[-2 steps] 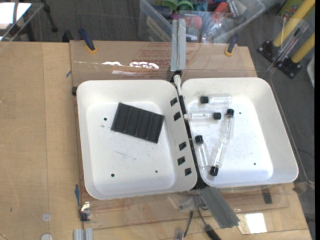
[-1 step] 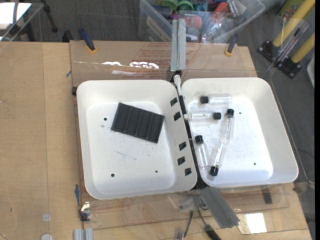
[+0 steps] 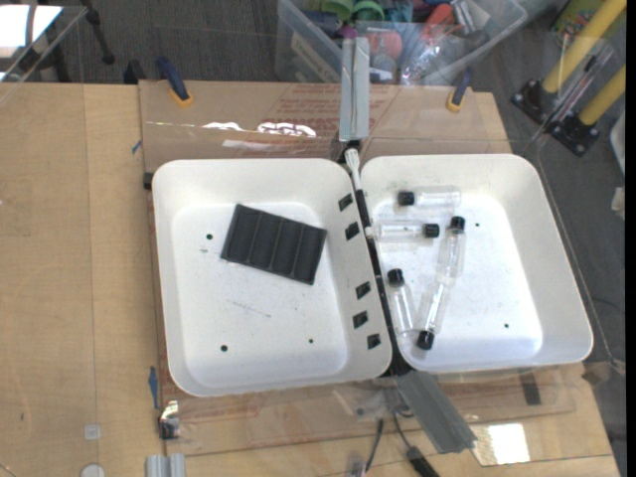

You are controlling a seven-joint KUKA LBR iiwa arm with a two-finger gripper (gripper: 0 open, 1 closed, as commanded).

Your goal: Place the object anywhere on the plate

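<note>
Clear tubes with black caps [image 3: 427, 266] lie crossed in the right bin [image 3: 556, 266]; a dark ribbed plate [image 3: 273, 243] lies in the left bin [image 3: 179, 296]. Tool state cannot be told. Round, overlapping tubes may roll or slip when pinched.

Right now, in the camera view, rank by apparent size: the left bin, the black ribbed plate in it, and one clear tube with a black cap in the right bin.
1. Left bin, largest.
2. Black ribbed plate, covering a small part of that bin's floor.
3. Clear tube, thin and clearly smallest; the several tubes look alike in size.
</note>
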